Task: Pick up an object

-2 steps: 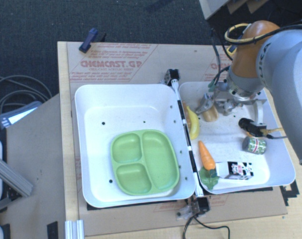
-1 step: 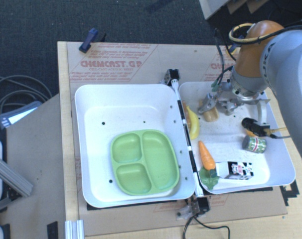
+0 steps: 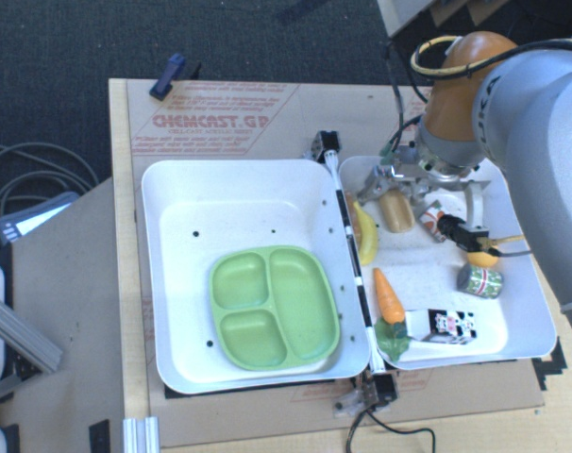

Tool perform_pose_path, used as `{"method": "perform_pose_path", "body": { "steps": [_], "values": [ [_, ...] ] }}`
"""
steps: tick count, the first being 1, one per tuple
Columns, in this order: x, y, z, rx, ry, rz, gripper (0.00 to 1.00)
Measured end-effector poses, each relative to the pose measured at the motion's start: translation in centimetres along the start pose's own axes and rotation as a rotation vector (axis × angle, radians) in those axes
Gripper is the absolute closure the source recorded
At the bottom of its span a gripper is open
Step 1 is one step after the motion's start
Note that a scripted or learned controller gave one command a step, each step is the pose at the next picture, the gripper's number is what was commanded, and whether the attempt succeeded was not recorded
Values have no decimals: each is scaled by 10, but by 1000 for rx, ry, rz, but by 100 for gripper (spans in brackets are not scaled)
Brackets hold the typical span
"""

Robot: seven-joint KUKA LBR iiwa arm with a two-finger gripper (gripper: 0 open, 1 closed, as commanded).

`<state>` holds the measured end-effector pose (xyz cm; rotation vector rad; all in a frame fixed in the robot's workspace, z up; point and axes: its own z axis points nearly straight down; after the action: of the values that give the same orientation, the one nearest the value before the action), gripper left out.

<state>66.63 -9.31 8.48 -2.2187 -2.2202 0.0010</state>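
Gripper (image 3: 399,189) low in the right bin (image 3: 522,333), near its far edge; grasp cannot be told.

It sits over a tan, bread-like piece (image 3: 395,212), contact unclear from this slant. A banana (image 3: 365,234) lies along that bin's left wall, a carrot (image 3: 389,297) nearer the front left corner, a small green can (image 3: 481,282) toward the right edge, and a black-and-white carton (image 3: 450,326) by the front edge. A green divided plate (image 3: 272,305) rests in the left bin (image 3: 173,253).
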Motion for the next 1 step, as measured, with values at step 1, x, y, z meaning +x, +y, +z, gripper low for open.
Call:
{"method": "perform_pose_path", "body": {
  "steps": [1],
  "values": [
    [-2,-19,0,-1,-1,1,0]
  ]
}}
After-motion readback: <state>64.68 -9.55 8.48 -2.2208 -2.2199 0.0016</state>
